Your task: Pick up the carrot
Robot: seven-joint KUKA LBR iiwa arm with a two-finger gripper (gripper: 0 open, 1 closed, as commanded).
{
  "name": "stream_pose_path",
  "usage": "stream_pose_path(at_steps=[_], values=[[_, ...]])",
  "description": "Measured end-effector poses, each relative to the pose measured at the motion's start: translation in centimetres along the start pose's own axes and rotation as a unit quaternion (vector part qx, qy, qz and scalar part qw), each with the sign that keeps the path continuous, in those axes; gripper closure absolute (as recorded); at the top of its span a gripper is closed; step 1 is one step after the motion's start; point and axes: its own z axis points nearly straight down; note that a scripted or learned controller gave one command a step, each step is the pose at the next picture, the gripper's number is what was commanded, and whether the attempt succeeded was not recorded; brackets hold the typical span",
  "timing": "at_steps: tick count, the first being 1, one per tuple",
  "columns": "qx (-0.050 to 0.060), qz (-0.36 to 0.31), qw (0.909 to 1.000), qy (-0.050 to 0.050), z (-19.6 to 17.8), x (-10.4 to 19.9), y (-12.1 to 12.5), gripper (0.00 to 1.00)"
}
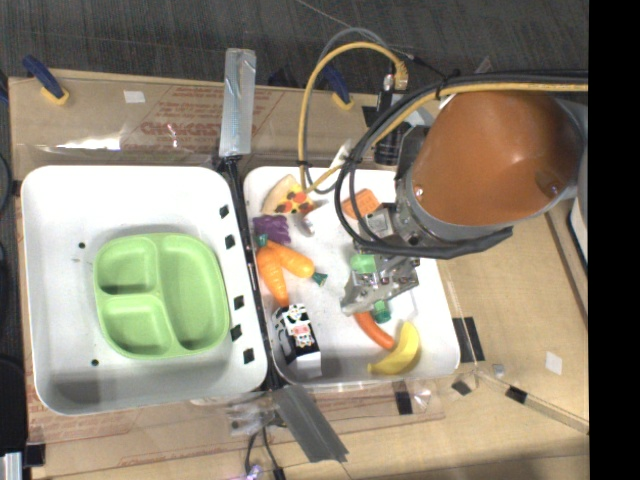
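Observation:
An orange carrot (287,260) with a green stub at its right end lies in the left part of the right bin (435,298), next to a second orange piece (272,286). My gripper (373,298) hangs low over the middle of that bin, about a hand's width right of the carrot. Directly under and in front of it lies a curved red-orange vegetable (377,331) with a green top. The arm's orange wrist band (490,158) hides the bin's back right corner.
A yellow banana (398,353) lies at the front right and a cow-patterned carton (297,334) at the front left. A purple item (272,230), a pale wedge (284,196) and an orange block (361,205) sit at the back. The left bin (50,208) holds a green divided plate (160,293).

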Motion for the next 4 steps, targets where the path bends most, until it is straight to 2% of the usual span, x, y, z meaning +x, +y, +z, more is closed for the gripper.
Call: stream_pose_path(at_steps=[1, 2, 3, 4], values=[[0.000, -0.119, 0.9929, 0.000, 1.6, 0.8, -1.2, 1.00], [0.002, -0.160, 0.9871, -0.001, 1.0, 3.4, -0.2, 1.00], [0.002, -0.200, 0.9798, -0.001, 0.8, 4.9, -0.2, 1.00], [-0.001, -0.271, 0.9625, -0.001, 2.3, 5.1, -0.8, 1.00]])
